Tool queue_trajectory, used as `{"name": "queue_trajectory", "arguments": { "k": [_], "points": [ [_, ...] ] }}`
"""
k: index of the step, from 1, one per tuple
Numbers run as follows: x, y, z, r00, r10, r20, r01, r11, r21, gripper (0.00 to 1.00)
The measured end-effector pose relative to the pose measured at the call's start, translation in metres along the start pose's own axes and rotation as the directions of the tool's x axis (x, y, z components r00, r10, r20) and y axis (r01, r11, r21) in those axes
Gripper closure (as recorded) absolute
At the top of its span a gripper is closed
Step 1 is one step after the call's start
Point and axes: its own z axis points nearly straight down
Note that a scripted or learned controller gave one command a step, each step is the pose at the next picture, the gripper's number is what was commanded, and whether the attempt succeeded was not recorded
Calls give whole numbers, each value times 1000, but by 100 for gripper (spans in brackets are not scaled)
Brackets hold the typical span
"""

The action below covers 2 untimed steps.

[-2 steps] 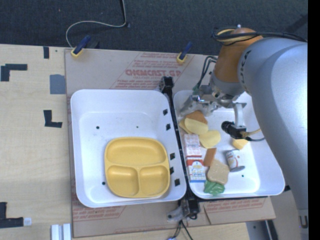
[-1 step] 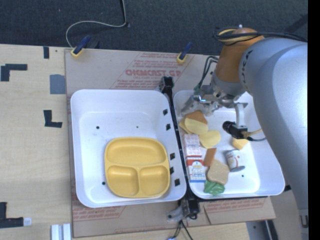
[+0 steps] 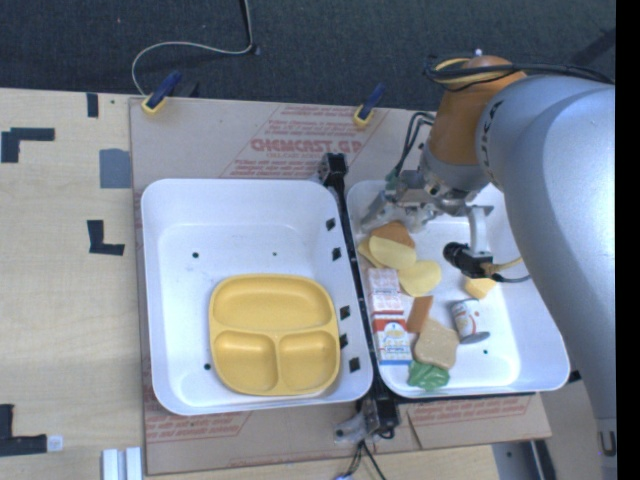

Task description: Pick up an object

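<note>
Gripper (image 3: 398, 206) hangs low over the right bin's (image 3: 535, 363) far-left corner, arm bent down from the right; its grip can't be told. One yellow tray (image 3: 273, 332) fills the left bin (image 3: 175, 268); several food toys (image 3: 415, 298) crowd the right one.

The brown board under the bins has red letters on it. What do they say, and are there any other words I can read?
"CHEMCAST GP" in red on the brown board.
The lines of red print around it are too small to read.
The red and white box in the right bin has print too blurred to read.
</note>
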Motion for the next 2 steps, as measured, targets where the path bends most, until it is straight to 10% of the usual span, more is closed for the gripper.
{"name": "queue_trajectory", "arguments": {
  "k": [2],
  "points": [
    [4, 0, 0, 1000, 0, -1, 0, 1000, 1, 0]
  ]
}}
